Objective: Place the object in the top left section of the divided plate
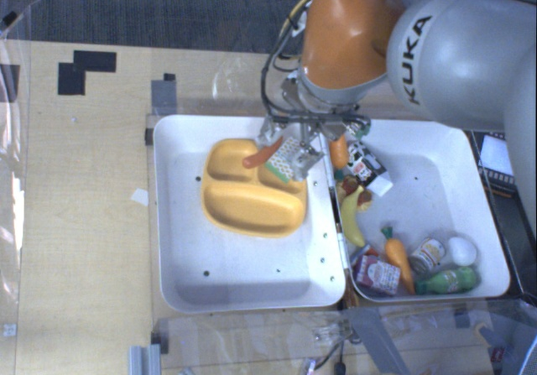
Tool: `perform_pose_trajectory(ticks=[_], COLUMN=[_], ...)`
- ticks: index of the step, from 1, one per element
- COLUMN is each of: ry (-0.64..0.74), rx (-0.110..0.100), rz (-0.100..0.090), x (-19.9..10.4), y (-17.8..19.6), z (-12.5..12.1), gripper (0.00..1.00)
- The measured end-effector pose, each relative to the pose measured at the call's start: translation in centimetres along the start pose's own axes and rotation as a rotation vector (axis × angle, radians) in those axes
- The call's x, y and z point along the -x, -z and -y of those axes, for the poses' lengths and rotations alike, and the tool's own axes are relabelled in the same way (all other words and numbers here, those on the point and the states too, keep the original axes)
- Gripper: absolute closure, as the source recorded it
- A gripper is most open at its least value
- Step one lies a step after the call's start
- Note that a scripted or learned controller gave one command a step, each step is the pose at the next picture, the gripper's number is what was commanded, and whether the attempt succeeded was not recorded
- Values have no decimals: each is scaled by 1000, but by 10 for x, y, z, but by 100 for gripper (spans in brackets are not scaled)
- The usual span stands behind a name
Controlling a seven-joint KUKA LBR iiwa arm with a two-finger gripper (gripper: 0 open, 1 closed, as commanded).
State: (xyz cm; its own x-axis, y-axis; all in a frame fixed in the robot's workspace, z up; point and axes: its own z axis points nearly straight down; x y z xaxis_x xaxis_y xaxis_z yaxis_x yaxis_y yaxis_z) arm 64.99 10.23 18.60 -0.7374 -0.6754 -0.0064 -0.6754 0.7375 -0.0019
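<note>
**Arm over the yellow divided plate**

Camera view: The grey arm with the orange band (pixel 344 25) reaches in from the right, its jaws (pixel 289 147) low over the top right part of the yellow plastic divided plate (pixel 252 205) in the left white bin (pixel 176 264). A thin orange-red sausage-shaped object (pixel 262 154) lies at the jaws, across the ridge between the plate's upper sections; whether the jaws are spread or pinching it I cannot tell. The right white bin (pixel 445 172) holds a yellow banana (pixel 351 222), an orange carrot (pixel 397 256) and a green bottle (pixel 449 281).

The divided plate (pixel 252 197) lies in the left bin (pixel 180 281) (toward its rear), beside the right bin (pixel 478 197).
</note>
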Motion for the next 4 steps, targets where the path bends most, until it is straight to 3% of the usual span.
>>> perform_pose_trajectory(ticks=[1, 2, 3, 4], ry=[194, 395, 471, 623], rx=[2, 2, 1, 5], rz=[2, 2, 3, 1], x=[26, 44, 16, 47], y=[33, 11, 113, 0], z=[-38, -20, 2, -36], gripper=[100, 100, 100, 100])
